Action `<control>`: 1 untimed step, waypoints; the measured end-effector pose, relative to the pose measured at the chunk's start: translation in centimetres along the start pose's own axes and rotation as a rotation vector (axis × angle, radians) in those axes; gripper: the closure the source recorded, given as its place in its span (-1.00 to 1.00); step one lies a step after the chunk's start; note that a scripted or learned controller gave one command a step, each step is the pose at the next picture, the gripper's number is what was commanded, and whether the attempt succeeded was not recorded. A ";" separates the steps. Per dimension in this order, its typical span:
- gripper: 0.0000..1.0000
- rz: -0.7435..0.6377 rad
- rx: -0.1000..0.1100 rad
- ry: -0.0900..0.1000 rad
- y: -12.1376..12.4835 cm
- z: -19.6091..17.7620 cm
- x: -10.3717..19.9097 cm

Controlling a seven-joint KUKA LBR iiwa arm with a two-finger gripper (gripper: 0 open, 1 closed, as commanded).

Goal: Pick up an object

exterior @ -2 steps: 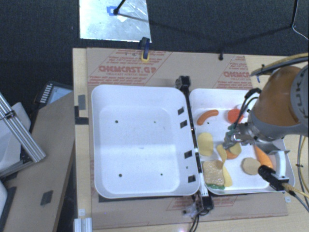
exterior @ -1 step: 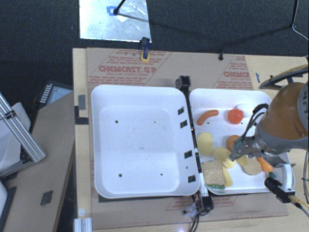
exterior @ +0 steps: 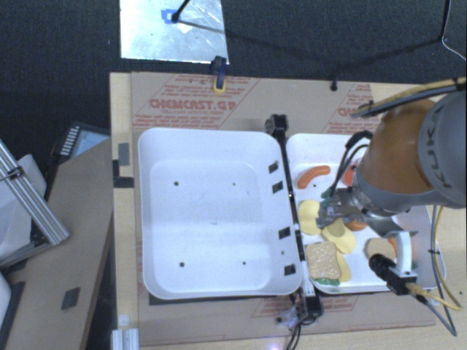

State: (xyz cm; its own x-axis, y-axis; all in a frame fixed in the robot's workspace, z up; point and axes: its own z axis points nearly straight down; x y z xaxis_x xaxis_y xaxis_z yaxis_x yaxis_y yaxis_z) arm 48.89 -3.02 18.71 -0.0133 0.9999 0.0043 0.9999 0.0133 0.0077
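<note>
I had the arm (exterior: 408, 152) reaching in from the right, low over the right bin (exterior: 321, 146). All the toy food sat in that bin, and my guess was that the left bin (exterior: 211, 210) was the place to drop things later. The food was bunched near the wall between the two bins, so the arm had to lean far across to reach it.

The claw (exterior: 337, 211) was down among the food, just above a pale yellow piece (exterior: 309, 216) and another yellow piece (exterior: 337, 233). It looked very near them, maybe touching. I could not tell how wide the claw was, because the wrist hid it. I could not see any food held in it, so I would not say it had caught anything.

The yellow pieces were round lumps, so they did not point any way that I could see. A little orange sausage (exterior: 314, 175) lay behind the claw, apart from it. Its long side ran left to right, tipped up a bit at the right end. A tan sandwich (exterior: 323, 261) lay flat near the front of the bin, with its long side running front to back. A round tan piece (exterior: 379, 248) sat to the right, partly under the arm.

I thought the yellow lumps would be hard to pinch, since they could roll away.
</note>
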 end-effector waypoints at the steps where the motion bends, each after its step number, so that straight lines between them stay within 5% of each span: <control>1: 1.00 0.005 0.006 -0.002 -0.1 -0.1 3.5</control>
State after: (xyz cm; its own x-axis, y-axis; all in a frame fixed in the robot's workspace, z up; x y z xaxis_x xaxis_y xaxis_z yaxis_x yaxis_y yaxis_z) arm 48.73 0.50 18.82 -0.0080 1.0000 0.0018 1.0000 0.0080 0.0021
